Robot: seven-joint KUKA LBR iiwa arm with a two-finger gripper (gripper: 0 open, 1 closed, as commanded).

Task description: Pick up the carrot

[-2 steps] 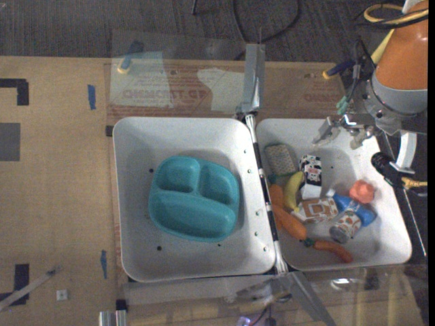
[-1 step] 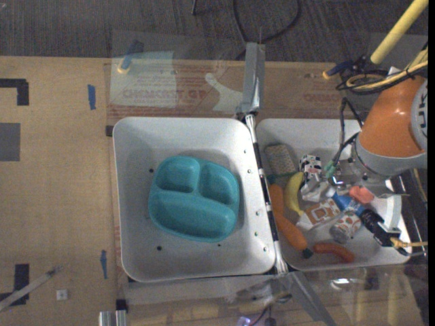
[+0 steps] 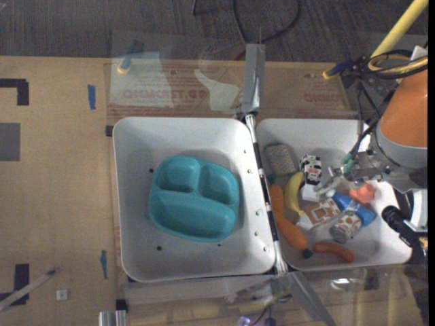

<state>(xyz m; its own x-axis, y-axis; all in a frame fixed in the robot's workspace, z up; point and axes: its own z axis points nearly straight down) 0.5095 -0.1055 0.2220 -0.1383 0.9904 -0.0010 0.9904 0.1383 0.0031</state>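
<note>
Carrot (image 3: 286, 217): orange, tapered, lying flat in the right bin (image 3: 380, 253), hard against that bin's left wall. Long axis runs roughly 11 o'clock to 5 o'clock, with the upper end near the wall and the lower end by a small dark-green stub toward the bin's bottom edge. Nothing rests on top of it as far as this view shows.

Neighbours: banana (image 3: 294, 193) just beside the carrot at its 1 o'clock, curved, apparently touching or nearly so along the carrot's upper half. A brown rough-textured block (image 3: 280, 159) sits at 12 o'clock. A small orange-and-white carton (image 3: 321, 212) lies close at 3 o'clock. A sausage-like red piece (image 3: 334, 252) lies at 4 o'clock, near the lower end. A black-and-white cow-patterned item (image 3: 310, 167) lies further out at 1 o'clock.

Tool (image 3: 353, 174): over the right bin's cluttered middle, amid blue and pink items; the carrot lies from it at about 8 o'clock, with the carton and banana between. Cannot tell whether the tool is open or closed: the wrist hides that. No object is visibly gripped.

Judgement: the approach must travel toward 8 o'clock and turn the tool across the carrot's 11-to-5 axis. The wall on one flank and the banana on the other leave little room; risk of catching the banana instead.

Left bin (image 3: 129, 182): holds a teal divided plate (image 3: 195, 197), well apart. Both bins sit on the worktop (image 3: 54, 202).
</note>
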